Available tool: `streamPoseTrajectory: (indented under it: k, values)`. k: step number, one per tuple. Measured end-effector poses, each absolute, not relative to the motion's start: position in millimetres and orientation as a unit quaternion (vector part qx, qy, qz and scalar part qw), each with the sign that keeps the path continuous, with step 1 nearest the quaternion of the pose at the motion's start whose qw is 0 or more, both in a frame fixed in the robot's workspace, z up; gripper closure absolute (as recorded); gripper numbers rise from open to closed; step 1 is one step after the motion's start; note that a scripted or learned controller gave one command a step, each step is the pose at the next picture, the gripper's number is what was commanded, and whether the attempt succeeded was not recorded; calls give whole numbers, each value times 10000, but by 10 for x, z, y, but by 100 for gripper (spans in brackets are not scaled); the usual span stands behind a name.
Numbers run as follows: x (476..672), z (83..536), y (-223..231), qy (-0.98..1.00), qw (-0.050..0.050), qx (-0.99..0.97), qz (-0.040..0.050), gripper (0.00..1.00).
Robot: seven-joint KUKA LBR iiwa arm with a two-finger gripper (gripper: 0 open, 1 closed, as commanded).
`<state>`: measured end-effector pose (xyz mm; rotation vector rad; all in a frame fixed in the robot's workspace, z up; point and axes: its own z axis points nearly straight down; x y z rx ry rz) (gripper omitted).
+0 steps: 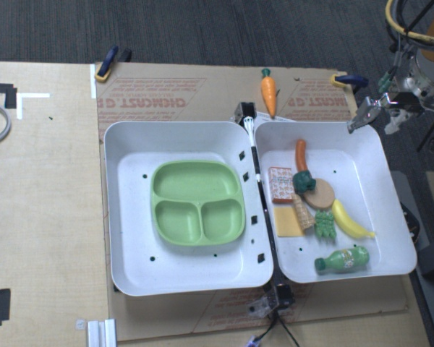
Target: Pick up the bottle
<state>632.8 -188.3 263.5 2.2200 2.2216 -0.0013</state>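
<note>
Bottle: the green bottle lay on its side near the front edge of the right bin, cap end toward the bin's right wall, label facing up.
Nearest neighbours: a green leafy toy and a yellow banana sat just behind the bottle, apart from it; a cheese slice lay further left.
Rest of the bin: a cracker, a round tan disc, broccoli, a sausage and a red-and-white packet clustered mid-bin.
Left bin: the left bin held a green divided plate.
Outside the bins: a toy carrot rested on the cardboard behind them.
Gripper: the gripper hovered above the right bin's far right corner, well apart from the bottle; its fingers were spread with nothing between them.
Step in hand: you were, by my reading, at the approach, with no grasp yet made.
Next move: you would likely need to bring the gripper forward along the right wall, lower it over the bottle's middle, and turn the fingers across its width, clear of the banana.
</note>
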Motion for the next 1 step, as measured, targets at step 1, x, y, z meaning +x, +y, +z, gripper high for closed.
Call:
streamPoseTrajectory:
  k: [1]
  values:
    - [6333,2732,-1885,7082,16,7061,-7,100]
